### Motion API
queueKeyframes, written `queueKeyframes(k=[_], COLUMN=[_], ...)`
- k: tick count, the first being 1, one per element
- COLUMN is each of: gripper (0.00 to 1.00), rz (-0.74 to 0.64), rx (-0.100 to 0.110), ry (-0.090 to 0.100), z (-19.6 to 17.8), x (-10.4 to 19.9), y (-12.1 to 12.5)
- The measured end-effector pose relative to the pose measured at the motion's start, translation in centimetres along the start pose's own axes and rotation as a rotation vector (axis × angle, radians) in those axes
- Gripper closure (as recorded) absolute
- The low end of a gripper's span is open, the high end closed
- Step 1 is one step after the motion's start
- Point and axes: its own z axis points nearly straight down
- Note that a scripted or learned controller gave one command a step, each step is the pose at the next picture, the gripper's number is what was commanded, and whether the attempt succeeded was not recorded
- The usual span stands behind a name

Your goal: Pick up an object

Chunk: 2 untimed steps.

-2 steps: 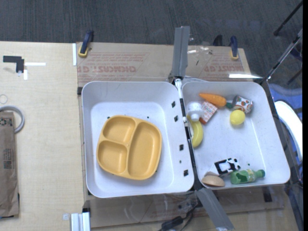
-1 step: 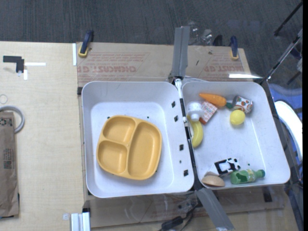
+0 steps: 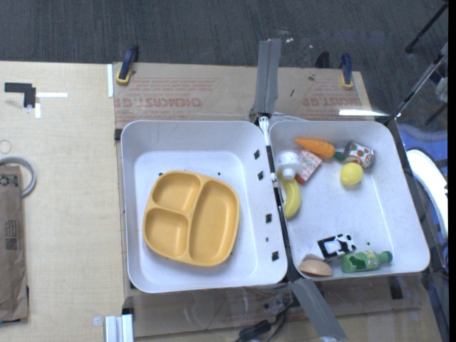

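Observation:
The right bin (image 3: 399, 212) holds several small things. An orange carrot (image 3: 315, 147) lies at the back, with a small red and white carton (image 3: 308, 166) and a white round piece (image 3: 287, 164) just in front of it. A small can (image 3: 360, 154) and a yellow lemon (image 3: 351, 174) sit to the right. A banana (image 3: 291, 197) lies along the left wall. Near the front are a black and white block (image 3: 335, 245), a green bottle (image 3: 365, 261) on its side and a tan bread-like piece (image 3: 315, 266).
The left bin (image 3: 135, 191) holds a yellow plate (image 3: 191, 218) with three compartments. Cardboard (image 3: 214, 91) lies behind the bins, held by blue and yellow clamps (image 3: 127, 63). A brown paper bag (image 3: 12, 241) lies at the bench's left edge.

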Motion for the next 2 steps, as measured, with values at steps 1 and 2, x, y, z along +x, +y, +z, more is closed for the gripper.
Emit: queueKeyframes(k=[1,2], gripper=[1.0,1.0], rz=[-0.378,-0.678], rx=[-0.002,-0.003], ry=[-0.001,0.0], z=[0.02,0.05], x=[-3.92,-3.76], y=[2.05,1.9])
